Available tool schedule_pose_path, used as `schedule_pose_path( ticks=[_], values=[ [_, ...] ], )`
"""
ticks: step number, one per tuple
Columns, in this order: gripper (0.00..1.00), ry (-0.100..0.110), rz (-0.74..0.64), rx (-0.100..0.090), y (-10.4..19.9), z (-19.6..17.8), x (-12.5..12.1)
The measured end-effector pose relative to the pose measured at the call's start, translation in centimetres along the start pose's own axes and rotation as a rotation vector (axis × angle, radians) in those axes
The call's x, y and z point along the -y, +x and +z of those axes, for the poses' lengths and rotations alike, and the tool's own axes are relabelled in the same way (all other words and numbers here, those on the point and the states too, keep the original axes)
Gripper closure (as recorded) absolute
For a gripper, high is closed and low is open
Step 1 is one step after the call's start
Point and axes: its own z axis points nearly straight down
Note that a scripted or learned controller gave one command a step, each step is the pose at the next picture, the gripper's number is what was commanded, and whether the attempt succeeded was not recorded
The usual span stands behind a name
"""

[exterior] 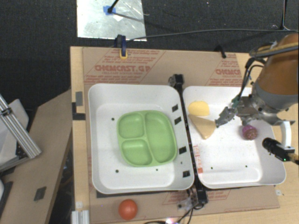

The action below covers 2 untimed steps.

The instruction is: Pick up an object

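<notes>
In the right bin lie a yellow rounded piece, a tan wedge just below it, and a small purple ball farther right. My gripper reaches in from the right, slanting down and to the left. Its tip is right at the wedge's upper right edge. I cannot tell whether it touches the wedge. The purple ball lies under the arm's wrist, partly shadowed.
The left bin holds a green divided plate. An orange-red ball sits on the bench in front of the bins. Black clips line the seam between the bins. A cable runs across the back.
</notes>
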Motion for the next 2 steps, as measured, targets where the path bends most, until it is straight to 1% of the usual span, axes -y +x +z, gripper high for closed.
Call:
schedule_pose_path(
  ticks=[1, 2],
  values=[
    [0.00, -0.013, -0.003, 0.001, 0.0, -0.6, -0.3],
    [0.00, -0.009, -0.001, 0.000, 0.2, 3.6, 0.0]
  ],
)
